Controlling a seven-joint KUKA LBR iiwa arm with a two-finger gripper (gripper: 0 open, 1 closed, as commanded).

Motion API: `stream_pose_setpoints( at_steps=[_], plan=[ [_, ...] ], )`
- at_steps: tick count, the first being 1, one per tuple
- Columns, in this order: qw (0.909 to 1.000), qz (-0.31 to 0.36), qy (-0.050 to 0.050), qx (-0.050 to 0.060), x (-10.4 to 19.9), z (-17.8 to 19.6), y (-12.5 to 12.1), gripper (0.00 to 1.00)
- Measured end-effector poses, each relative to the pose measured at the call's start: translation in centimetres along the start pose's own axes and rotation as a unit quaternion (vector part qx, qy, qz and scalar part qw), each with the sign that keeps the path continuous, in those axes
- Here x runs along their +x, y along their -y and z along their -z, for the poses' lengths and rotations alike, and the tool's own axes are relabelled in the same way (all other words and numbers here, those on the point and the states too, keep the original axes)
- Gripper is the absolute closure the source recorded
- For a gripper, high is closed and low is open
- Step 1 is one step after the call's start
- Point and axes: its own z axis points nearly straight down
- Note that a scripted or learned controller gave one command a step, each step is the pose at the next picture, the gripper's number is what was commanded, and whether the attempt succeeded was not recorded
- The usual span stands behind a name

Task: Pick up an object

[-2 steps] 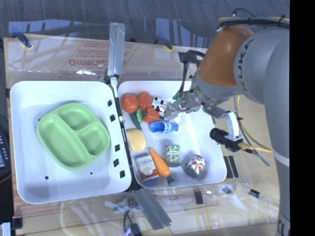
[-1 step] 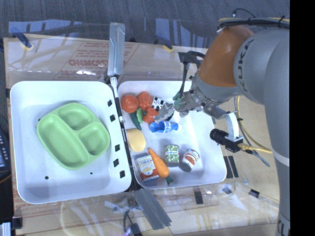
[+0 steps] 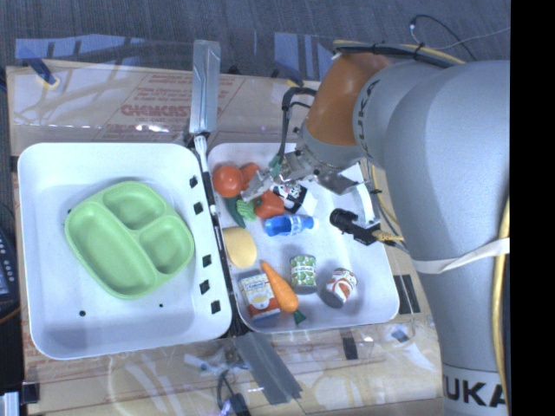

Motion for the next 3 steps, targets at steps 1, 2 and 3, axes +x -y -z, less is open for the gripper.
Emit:
stream_pose_setpoints(
  at_steps=[1,2,3],
  plan=[
    [0.9977,0.067,-0.005,0.009,0.7,4.9,0.7,0.00],
    [0.9923,0.123,-0.007,0.011,1.6,2.2,3.2,0.00],
    [0.9903,0.138,-0.002,0.008,1.2,-0.9,1.4,0.00]
  ],
)
